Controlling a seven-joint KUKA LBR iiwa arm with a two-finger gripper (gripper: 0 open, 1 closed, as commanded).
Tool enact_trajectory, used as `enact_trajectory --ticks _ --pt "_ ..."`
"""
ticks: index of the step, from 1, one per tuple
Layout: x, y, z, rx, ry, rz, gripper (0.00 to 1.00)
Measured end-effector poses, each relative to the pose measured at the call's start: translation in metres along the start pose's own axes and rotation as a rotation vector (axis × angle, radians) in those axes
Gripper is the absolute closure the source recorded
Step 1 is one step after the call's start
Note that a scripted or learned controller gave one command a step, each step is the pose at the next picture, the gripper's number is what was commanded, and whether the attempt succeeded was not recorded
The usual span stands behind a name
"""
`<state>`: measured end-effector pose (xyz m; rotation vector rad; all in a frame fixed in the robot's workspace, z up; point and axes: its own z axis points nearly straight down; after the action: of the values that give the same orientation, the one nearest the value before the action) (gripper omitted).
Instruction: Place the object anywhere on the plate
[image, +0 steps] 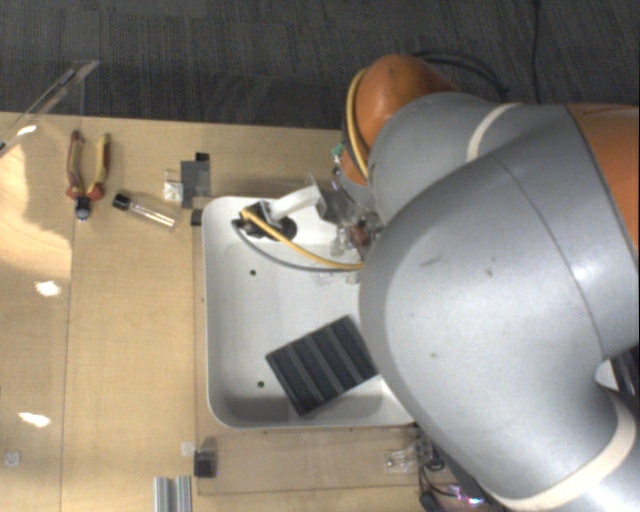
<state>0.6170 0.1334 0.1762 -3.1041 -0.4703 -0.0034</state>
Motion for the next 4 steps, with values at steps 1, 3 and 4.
enact_trajectory --ticks 1,3,4 --pt "0.023 -0.093 -0.070 -0.001 0.001 0.066 1.00" --pt "0.029 -0.073 -0.031 -0.001 -0.004 -0.553 1.00" --pt "0.001 -0.106 -0.006 -0.001 -0.004 -0.931 1.00"
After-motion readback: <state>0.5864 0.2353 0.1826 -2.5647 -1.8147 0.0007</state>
